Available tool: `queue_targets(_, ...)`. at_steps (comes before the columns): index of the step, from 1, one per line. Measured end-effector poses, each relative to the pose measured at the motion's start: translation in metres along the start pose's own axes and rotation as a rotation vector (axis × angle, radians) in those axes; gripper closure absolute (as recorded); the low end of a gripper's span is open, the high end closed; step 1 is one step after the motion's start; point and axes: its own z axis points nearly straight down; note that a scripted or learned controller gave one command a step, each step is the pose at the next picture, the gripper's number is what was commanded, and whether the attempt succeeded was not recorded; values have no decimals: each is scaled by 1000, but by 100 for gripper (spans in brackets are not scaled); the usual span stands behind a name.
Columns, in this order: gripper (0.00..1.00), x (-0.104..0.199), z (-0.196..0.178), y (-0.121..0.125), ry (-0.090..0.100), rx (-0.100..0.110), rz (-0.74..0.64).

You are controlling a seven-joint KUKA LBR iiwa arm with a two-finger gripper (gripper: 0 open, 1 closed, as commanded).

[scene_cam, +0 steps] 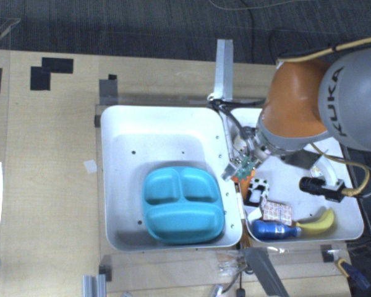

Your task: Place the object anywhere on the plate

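The bench (pixel 43 197) is pale and wood-toned, with black block-shaped marks (pixel 51 72) near its far left corner. Beyond its far edge lies dark carpeted floor (pixel 111 17), where a thin cable (pixel 278 2) loops. A grey metal post (pixel 224 67) stands at the far end of the wall between the two bins.

The left bin (pixel 120 135) holds a blue plate (pixel 182 203) with three compartments, lying flat toward the near side.

The arm comes in over the right bin (pixel 290 181), and the gripper (pixel 241 164) sits low at the wall between the bins. Whether it is open or closed cannot be told. A small orange-and-green thing (pixel 242 176) shows right at its tip, on the right-bin side of the wall, off the plate; whether it is gripped is unclear.

In the right bin, a black-and-white block (pixel 255 190) lies just beside that. Nearer the front are a red-patterned packet (pixel 276 212), a blue bottle (pixel 273 230) on its side, and a banana (pixel 315 223) touching the bottle.
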Motion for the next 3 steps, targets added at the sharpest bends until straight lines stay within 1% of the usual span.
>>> queue_targets(1, 100, 92, 0, 8, 1, 0, -63)
queue_targets(2, 100, 39, 0, -28, 0, 0, -83)
queue_targets(3, 100, 100, 15, 41, 1, -1, -195)
